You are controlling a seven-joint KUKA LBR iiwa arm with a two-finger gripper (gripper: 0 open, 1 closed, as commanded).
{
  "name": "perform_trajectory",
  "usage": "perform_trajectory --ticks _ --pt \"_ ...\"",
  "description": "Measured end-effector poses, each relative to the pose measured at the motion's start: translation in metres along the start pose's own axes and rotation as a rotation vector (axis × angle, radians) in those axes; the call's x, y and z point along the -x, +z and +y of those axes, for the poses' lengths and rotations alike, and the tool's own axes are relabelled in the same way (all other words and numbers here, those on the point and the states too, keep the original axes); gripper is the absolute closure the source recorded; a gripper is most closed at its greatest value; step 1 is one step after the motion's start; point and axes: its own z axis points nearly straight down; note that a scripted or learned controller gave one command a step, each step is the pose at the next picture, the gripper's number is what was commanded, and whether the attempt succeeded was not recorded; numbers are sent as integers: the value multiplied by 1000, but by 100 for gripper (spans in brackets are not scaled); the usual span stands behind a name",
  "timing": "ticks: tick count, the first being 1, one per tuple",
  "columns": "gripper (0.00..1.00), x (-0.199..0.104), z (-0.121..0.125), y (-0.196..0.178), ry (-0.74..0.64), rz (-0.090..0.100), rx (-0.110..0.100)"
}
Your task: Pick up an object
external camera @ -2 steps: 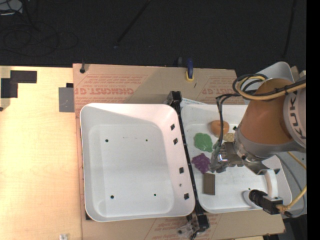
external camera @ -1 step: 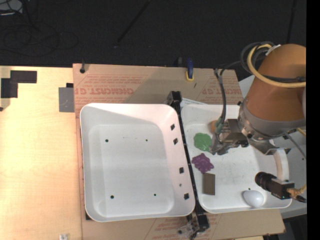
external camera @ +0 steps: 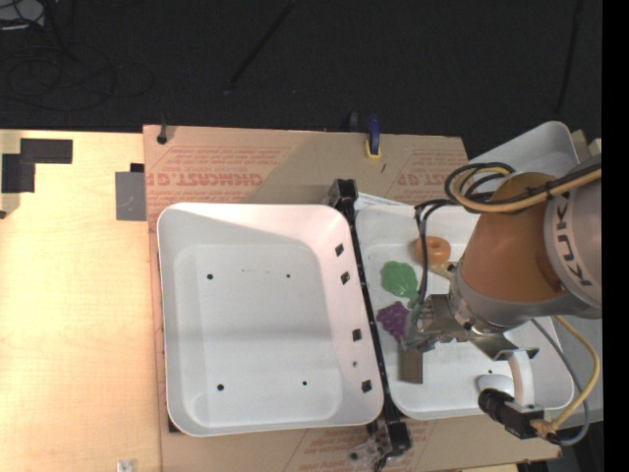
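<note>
In the right bin (external camera: 462, 401) lie a green object (external camera: 399, 279), a purple object (external camera: 392, 318) just below it, and an orange object (external camera: 435, 252) partly hidden behind the arm. My gripper (external camera: 413, 352) reaches down into this bin from the right, its dark fingers just right of and below the purple object. A brownish flat piece (external camera: 410, 367) shows at the fingertips; whether it is held or part of the gripper I cannot tell. The orange-banded wrist (external camera: 506, 264) covers much of the bin's right half.
The left bin (external camera: 256, 313) stands beside the right one, split from it by a black clamped divider (external camera: 359, 303). Both rest on cardboard (external camera: 256, 170) over a wooden bench (external camera: 69, 313). Cables (external camera: 550, 416) trail from the wrist near the right bin's front edge.
</note>
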Motion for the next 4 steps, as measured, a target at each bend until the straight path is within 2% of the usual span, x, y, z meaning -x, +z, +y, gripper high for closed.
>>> perform_trajectory --ticks 1,2,3,4 --pt "100 -54 2 -62 -10 1 16" --pt "100 -65 26 -135 -7 0 20" --pt "100 -126 1 -185 -12 2 17" --pt "100 -47 0 -127 3 -3 7"
